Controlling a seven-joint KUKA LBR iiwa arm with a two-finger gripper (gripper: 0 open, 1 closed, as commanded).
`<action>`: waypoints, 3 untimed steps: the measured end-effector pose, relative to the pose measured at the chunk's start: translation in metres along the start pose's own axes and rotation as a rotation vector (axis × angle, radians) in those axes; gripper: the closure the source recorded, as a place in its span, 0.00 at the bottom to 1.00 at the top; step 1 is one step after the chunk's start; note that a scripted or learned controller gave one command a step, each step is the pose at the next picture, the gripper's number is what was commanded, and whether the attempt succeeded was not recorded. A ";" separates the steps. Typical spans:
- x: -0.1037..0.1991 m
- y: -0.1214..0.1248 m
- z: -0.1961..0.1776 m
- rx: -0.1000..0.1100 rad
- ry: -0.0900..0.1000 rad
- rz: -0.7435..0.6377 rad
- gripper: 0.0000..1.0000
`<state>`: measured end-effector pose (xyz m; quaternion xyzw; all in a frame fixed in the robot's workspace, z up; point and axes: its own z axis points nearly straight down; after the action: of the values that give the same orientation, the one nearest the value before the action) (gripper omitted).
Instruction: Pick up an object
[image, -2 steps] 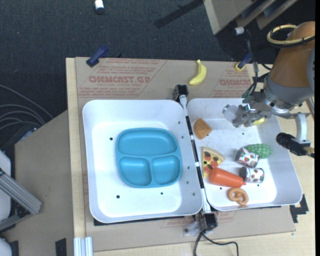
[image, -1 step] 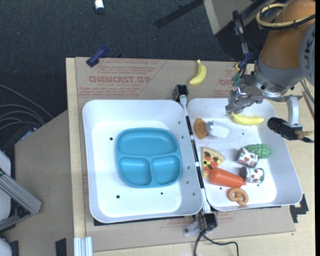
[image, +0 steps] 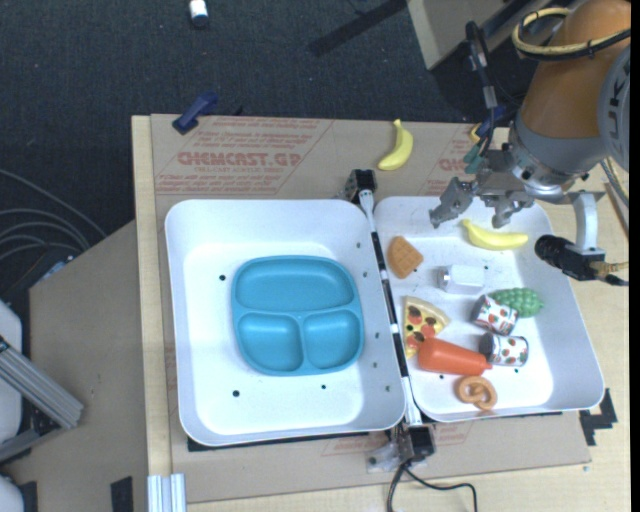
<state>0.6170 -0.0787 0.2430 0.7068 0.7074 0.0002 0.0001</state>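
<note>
single fixed camera above the bench (image: 250, 160), looking down at a slant on both bins (image: 200, 400)

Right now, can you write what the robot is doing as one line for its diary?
stage: reaching | gripper: open, above right bin far end | nearest: banana, not held | blue tray: left bin

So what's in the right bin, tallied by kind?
Banana: 1
Cookie: 1
White block: 1
Pizza slice: 1
Carrot: 1
Pretzel: 1
Green piece: 1
Spotted cups: 2
Total: 9
</note>
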 end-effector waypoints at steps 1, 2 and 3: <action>-0.027 0.037 0.119 0.005 0.001 0.002 0.00; -0.049 0.049 0.158 0.002 0.000 0.002 0.00; -0.048 0.050 0.148 -0.001 -0.001 0.000 1.00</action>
<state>0.6671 -0.1267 0.0952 0.7069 0.7073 0.0001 0.0008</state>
